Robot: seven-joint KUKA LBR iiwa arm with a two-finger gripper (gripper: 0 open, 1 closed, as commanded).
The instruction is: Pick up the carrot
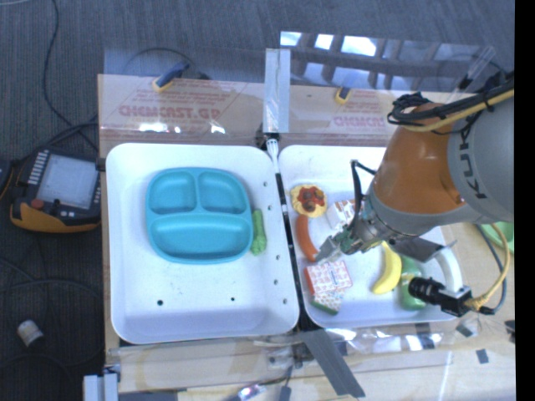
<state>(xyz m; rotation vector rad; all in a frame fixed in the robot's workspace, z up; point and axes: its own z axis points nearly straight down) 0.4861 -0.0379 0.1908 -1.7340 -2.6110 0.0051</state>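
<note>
Right bin (288, 224): carrot (307, 239) just beside gripper (341, 245).

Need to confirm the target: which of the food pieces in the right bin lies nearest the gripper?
The carrot, the long orange piece lying just left of the gripper. The banana and the pizza slice sit farther off.

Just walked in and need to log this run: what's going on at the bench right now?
The grey and orange arm has reached into the right bin, its gripper low over the toy food, next to the carrot, which lies on the bin floor. A banana, a small pizza and a red-and-white box lie around it. In the left bin sit a blue divided tray and a green piece.
</note>
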